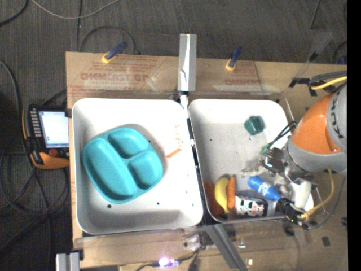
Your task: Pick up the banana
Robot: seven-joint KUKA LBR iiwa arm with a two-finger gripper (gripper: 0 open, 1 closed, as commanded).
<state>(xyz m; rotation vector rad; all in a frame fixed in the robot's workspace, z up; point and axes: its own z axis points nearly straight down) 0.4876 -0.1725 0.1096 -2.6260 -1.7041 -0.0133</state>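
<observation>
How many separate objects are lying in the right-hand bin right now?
5: a small teal cup near the far wall; a yellow banana and an orange carrot side by side near the front; a blue bottle; a dark can. The arm may hide more.

The banana [221, 194] is yellow, kinda short and curved, lying flat on the floor of the right bin [225, 123] down in its near-left corner. It runs roughly front to back, hugging the bin's left wall, apparently untouched.
</observation>
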